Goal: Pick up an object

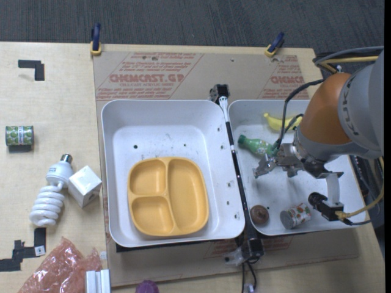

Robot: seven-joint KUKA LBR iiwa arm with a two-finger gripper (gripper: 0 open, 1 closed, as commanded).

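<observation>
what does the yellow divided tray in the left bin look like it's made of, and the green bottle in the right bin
Yellow divided tray: probably molded plastic, matte to satin; its color is even, its edges rounded, with soft highlights. Green bottle: likely translucent plastic, glossy; light glints on it, though it is too small to be sure.

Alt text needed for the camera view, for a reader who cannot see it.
A grey-and-orange robot arm holds its gripper low in the right white bin, beside a green bottle, with a banana, a brown ball and a small can nearby. The left bin holds a yellow divided plate.
</observation>
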